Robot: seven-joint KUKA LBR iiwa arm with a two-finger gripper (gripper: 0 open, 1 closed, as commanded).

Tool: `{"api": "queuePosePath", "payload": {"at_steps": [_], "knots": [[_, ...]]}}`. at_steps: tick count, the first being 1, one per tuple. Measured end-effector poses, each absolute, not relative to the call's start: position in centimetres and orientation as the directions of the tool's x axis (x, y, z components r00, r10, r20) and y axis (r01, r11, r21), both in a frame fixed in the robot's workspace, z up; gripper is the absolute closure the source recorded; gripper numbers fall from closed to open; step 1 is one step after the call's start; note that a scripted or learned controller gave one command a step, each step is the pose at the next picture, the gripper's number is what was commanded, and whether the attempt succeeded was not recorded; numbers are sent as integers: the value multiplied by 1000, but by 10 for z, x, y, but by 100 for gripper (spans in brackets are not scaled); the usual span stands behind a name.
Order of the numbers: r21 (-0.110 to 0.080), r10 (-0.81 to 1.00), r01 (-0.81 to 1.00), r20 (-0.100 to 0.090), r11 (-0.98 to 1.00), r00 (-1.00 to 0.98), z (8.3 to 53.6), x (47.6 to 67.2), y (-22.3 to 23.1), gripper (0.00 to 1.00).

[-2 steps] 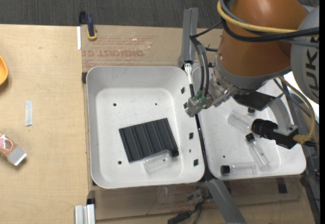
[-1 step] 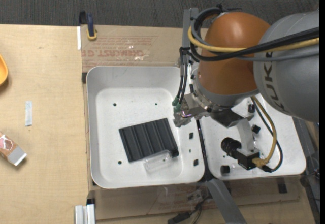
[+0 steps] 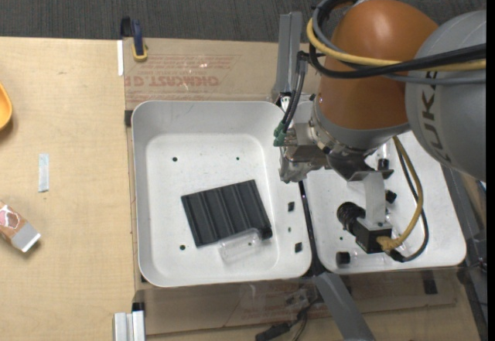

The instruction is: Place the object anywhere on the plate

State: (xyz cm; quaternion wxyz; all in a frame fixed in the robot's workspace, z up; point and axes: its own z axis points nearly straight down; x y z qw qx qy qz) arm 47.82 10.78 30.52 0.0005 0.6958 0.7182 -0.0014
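Arm [image 3: 433, 76]: grey with an orange band. It bulks directly above the gripper and hides much of what lies under it.
Bench [image 3: 62, 100]: a tan surface that stretches well away from the gripper, beyond the far bin.
Far bin [image 3: 139, 177]: white and shallow, one dividing wall across from the gripper. It holds both of the task's things.
Near bin [image 3: 441, 208]: the white bin the gripper hangs over.
Plate [image 3: 226, 212]: a dark ribbed slab lying flat in the far bin, slightly skewed. One short end faces the gripper, and it is near but apart from it.
Gripper [image 3: 334, 160]: it is poised just inside the near bin by the dividing wall. Whether it is spread or closed cannot be told, and nothing is seen in it.
Object [image 3: 240, 245]: a small clear block at the plate's long edge, toward the end nearer the gripper. It touches the plate, but it is unclear whether it rests on the plate or only against it.
Handling: it is probably light, rigid plastic, smooth and apt to slip, and its transparency makes its edges hard to judge.
Hold: grip across the block's narrow width at mid-length, coming straight down so the ribbed edge is not caught.
Packet [image 3: 17, 227]: it lies on the bench, far beyond the far bin from the gripper.
Pale strip [image 3: 43, 173]: it lies close to the packet, equally remote from the gripper.
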Motion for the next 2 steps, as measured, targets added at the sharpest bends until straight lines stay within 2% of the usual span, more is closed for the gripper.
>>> {"api": "queuePosePath", "payload": {"at_steps": [1, 2], "knots": [[-1, 926, 926, -2, 377, -377, 326, 479, 89, 100], [-4, 737, 737, 1, 676, -676, 311, 478, 114, 100]]}}
